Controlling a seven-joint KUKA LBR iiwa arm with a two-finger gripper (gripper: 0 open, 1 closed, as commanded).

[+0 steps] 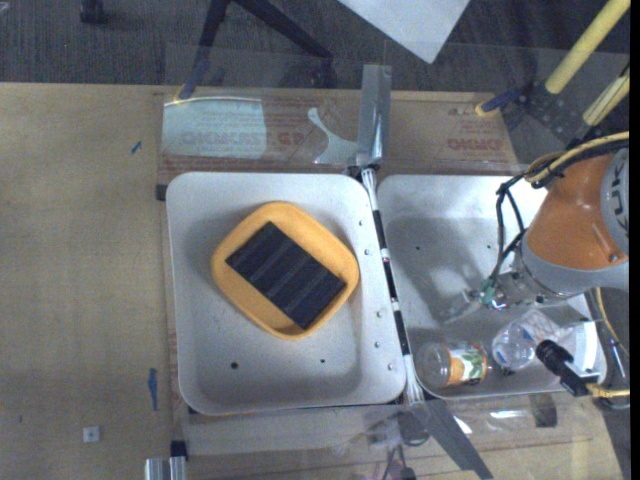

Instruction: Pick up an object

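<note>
Overhead slant view of the bench (80, 268) with its two shallow white bins. The arm (590, 268) entered from the right, its orange band (570, 228) standing over the right-hand part of the right bin (430, 228). The gripper (484, 298) hung low above that bin's floor, about midway between its far and near walls and pointing toward the bin's centre. Whether it was wide or narrow I could not tell from where I stood, since the wrist and cables crowded it. Nothing could be seen held in it.

Two candidate objects lay in the right bin, both on the near side of the gripper. A small bottle (455, 364) with an orange label lay on its side against the near wall, toward the bin's near-left corner; it sat nearer the viewer than the gripper and slightly to its left, apart from it. A crumpled clear plastic bottle (513, 348) lay just beside the small bottle, on its right, below the wrist and closer to the gripper. Whether the two bottles touched could not be told.

A third object occupied the left bin (200, 348): a yellow dish (235, 268) with rounded corners, turned at an angle near the bin's centre, carrying a black ridged panel (287, 273) on its top. It lay well apart from the gripper, beyond the strip dividing the bins.
</note>
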